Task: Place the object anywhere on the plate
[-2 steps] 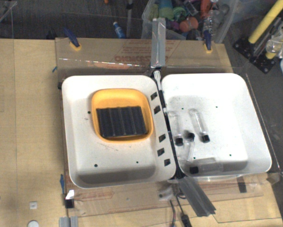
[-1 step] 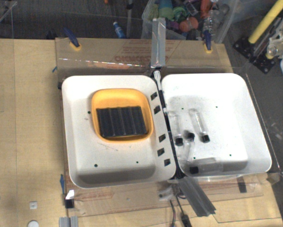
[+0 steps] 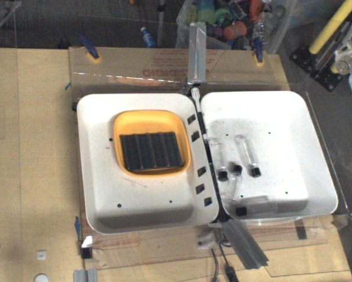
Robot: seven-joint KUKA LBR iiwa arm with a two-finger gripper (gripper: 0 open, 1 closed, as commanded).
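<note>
Lying flat in the orange plate (image 3: 124, 122), a dark ribbed block (image 3: 150, 150) covers most of its floor. The plate sits in the left bin (image 3: 93, 157). If this block is the task's thing, the placing looks already done. The state of the gripper I cannot tell from this view.

The danger from here is mostly in any further move. The front edge of the block lies close to the plate's front rim, so a low pass of the gripper could push it up over that rim, or could slide the whole plate on the smooth floor of the bin.

In the right bin (image 3: 293, 128), near the divider (image 3: 199, 151), lie some clear pieces with black ends (image 3: 244, 151); what they are I cannot say. If one of them is meant, I judge it hard to take: clear material is difficult to locate, the pieces lie close together, and the divider stands just beside them and may block a descent. The plate also has little free floor left.
</note>
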